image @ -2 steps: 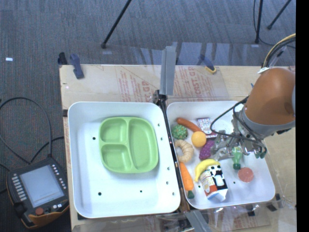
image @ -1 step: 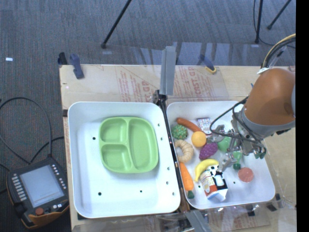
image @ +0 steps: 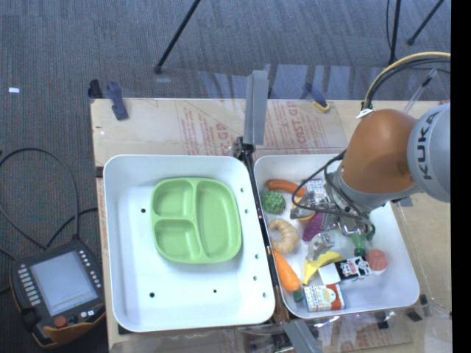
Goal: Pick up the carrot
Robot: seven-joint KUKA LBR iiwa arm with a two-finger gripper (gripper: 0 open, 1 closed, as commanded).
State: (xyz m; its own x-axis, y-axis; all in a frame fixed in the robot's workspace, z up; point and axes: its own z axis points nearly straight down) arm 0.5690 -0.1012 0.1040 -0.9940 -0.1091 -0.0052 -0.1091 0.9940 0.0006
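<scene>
- Carrot (image: 286, 271): lies in right bin (image: 401, 282), near left wall, beside croissant (image: 284, 234).
- Hand (image: 329, 235): above bin ctr; finger state can't tell.

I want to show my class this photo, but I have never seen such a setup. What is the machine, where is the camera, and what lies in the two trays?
One fixed camera looks down at a slant on a bench. The machine is a robot arm, grey with an orange band, reaching in from the right; its gripper hangs over the right bin. That bin holds toy food: a carrot near its left wall, a banana, a croissant, a milk carton and more. I cannot tell whether anything is held. The left bin holds a green divided plate.
</scene>
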